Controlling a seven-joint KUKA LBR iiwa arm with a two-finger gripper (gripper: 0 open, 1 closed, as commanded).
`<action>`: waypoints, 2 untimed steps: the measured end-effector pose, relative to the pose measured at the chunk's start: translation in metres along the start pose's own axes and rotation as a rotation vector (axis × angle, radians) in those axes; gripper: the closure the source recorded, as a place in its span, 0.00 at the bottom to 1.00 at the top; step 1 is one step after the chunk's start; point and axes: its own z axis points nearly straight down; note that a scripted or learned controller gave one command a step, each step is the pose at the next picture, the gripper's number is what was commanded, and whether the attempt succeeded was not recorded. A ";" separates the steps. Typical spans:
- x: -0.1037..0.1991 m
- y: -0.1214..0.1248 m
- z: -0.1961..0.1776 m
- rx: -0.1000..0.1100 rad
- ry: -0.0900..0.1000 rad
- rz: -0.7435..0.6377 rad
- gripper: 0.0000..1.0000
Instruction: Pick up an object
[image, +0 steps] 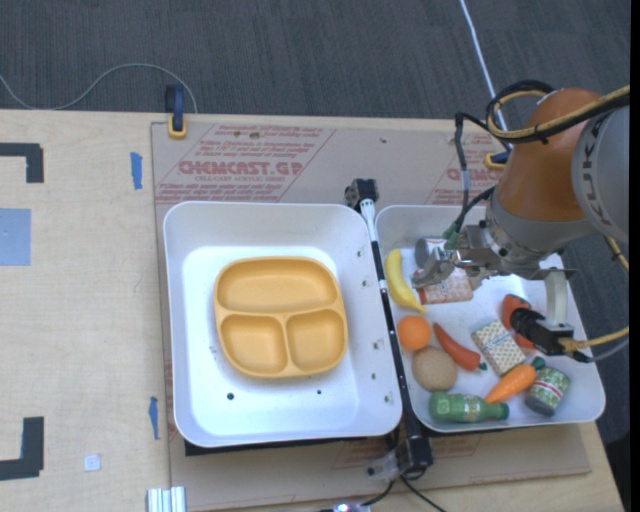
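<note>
At the near edge of the right bin (590, 400): green bottle (466, 407), small can (546, 390), carrot (516, 380). Behind these: potato (434, 368), orange (414, 332), red chili pepper (457, 347), patterned box (498, 346). Farther back: banana (400, 281); gripper (436, 268) low over a red-and-white packet (447, 291), finger state cannot be told. Left bin (190, 330): yellow divided plate (281, 316).

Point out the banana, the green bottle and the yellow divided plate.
banana (401, 281): camera view, middle of its curve.
green bottle (462, 407): camera view, mid-body.
yellow divided plate (280, 283): camera view, floor of its large top compartment.
</note>
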 end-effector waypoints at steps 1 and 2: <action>0.035 -0.084 0.001 0.003 0.000 0.002 1.00; 0.087 -0.083 -0.043 -0.001 0.000 0.000 1.00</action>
